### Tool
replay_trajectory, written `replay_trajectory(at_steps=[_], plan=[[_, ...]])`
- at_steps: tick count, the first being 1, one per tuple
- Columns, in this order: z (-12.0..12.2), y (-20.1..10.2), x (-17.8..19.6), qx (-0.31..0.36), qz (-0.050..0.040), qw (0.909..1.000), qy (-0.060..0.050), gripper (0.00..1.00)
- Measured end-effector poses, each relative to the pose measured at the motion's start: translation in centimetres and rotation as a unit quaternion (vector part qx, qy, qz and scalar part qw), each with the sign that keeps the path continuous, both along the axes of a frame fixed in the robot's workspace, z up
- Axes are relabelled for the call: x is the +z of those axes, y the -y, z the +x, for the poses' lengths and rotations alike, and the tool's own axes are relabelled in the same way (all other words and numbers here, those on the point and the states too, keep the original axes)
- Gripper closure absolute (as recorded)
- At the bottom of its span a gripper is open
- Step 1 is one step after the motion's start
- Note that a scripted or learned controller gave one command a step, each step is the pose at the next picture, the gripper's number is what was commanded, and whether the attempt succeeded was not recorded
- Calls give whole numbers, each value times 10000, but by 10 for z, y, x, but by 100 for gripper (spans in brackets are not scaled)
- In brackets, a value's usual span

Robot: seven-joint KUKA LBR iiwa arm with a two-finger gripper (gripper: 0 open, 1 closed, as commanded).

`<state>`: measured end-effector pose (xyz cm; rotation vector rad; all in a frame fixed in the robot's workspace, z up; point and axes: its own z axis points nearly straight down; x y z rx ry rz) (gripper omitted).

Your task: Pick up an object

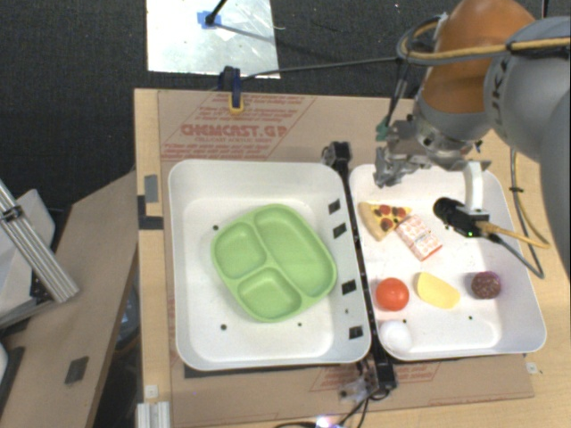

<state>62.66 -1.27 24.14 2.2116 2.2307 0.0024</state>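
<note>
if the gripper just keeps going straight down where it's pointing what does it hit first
Most likely the bare floor of the right bin near its back left corner. The gripper hangs just behind the pizza slice, though depth is hard to judge.

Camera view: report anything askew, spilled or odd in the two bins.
Little stands out. The green divided plate sits rotated at a slant in the left bin, not square to its walls. In the right bin, the pizza slice and the small box lie touching; nothing looks spilled or broken.
</note>
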Motion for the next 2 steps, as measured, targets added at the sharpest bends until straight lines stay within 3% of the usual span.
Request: replay_trajectory(at_steps=[2], plan=[[4, -115, -5, 8, 7, 10000, 2, 100]])
